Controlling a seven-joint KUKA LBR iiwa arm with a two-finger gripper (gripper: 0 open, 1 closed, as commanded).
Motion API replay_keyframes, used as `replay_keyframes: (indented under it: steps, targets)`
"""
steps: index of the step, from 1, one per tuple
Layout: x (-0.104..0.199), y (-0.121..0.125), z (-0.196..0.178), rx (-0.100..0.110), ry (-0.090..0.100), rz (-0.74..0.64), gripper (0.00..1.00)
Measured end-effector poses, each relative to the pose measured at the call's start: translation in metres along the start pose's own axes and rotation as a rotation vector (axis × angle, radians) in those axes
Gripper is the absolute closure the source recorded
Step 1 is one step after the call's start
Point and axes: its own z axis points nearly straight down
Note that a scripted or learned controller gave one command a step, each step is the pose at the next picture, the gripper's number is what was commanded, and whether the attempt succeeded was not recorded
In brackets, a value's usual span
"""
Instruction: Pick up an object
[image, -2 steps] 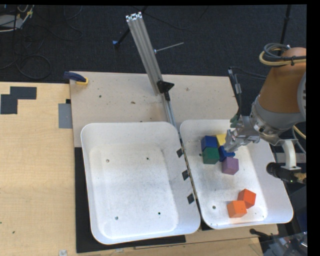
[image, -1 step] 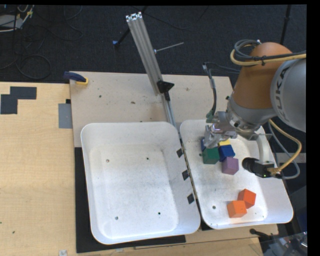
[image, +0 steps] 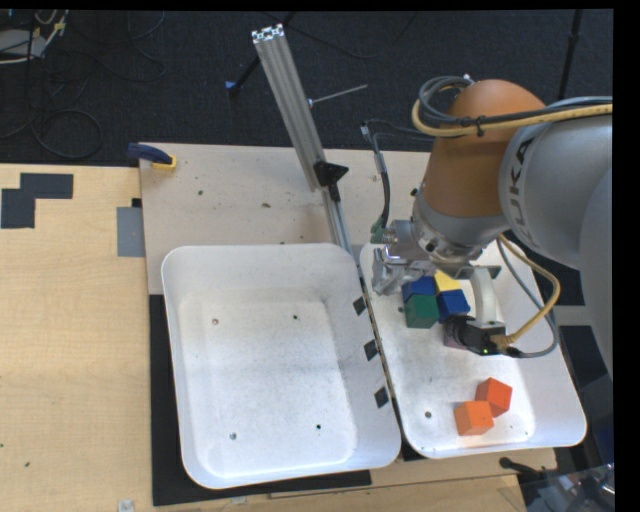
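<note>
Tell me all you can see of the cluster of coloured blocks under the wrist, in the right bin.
The cluster of blocks lies in the upper part of the right bin, just below the gripper. It shows a green block at lower left, a blue one above it and a yellow and blue one to the right, all matte cubes packed against one another. The arm's wrist overhangs their top edge, so part is hidden. A dark purple piece lies just to their lower right; whether it touches them is unclear.

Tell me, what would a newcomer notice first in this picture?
Probably the big grey arm with its orange band, reaching in from the right over the right bin. Beneath its gripper sits a cluster of blue, yellow and green blocks, and two orange blocks lie near that bin's front.
</note>
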Motion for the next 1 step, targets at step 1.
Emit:
replay_keyframes:
  steps: [1]
  targets:
    - [0.0536,0.0195,0.0106,0.0,-0.001,0.001,1.0]
